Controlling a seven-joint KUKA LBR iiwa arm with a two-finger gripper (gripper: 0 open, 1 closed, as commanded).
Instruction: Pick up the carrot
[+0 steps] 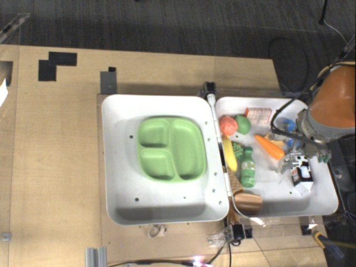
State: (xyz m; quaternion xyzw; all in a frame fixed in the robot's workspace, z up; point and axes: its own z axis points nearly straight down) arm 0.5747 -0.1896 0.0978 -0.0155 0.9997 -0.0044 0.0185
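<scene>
The carrot lies at nine o'clock of the jaws (state: cannot tell); closing there risks missing it.

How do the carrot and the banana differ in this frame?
The carrot is orange; the banana is yellow. The carrot lies slantwise in the middle of the right bin; the banana lies lengthwise along that bin's left wall. The carrot is nearer the gripper. Both are long and lie flat.

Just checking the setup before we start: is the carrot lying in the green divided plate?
No, the carrot lies in the right bin, while the green divided plate sits in the left bin.
</scene>
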